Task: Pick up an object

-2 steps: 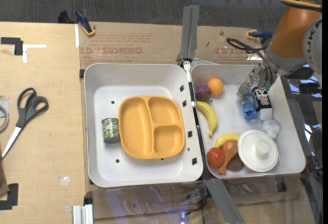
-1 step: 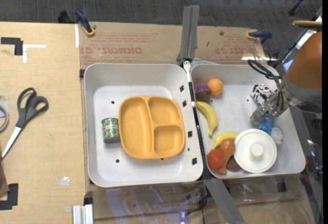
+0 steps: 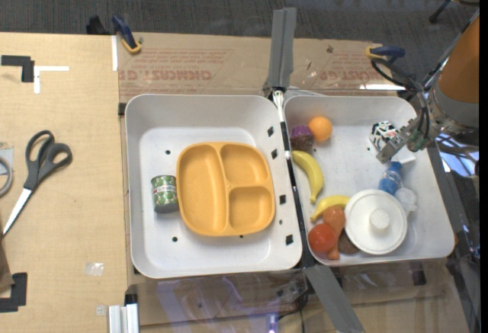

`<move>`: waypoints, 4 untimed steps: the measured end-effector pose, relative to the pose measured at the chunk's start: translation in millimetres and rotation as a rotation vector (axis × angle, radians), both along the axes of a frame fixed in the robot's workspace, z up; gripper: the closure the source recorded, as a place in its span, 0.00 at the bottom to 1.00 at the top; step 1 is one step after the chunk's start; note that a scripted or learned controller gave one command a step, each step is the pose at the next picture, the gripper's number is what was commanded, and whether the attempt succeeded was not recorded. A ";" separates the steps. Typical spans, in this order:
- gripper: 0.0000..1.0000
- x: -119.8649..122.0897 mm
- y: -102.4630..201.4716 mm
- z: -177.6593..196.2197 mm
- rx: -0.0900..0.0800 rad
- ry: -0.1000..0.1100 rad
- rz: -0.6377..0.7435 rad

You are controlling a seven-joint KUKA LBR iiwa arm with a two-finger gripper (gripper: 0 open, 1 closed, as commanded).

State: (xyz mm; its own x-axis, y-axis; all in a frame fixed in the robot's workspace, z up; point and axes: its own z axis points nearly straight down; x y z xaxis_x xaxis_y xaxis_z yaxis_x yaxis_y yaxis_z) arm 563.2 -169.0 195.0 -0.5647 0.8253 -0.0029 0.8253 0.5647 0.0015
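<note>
Tomato frontmost; banana lengthwise front-back, beside divider

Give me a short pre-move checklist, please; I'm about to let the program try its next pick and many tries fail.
1. Hand is over the right bin, near its far right side: ok.
2. Hand is free of any object: cannot tell; a black-and-white object sits right against it.
3. Candidate close by: the blue bottle lies just below the hand: ok.
4. Banana and orange lie apart from the hand, by the bin's left wall: ok.
5. White lidded bowl crowds the fruit at the near side: not ok for a clean grasp there.
6. Left bin holds the yellow tray and green can, undisturbed: ok.
</note>
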 end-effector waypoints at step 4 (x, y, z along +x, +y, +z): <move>1.00 -69.7 66.1 -22.8 0.002 0.005 -0.549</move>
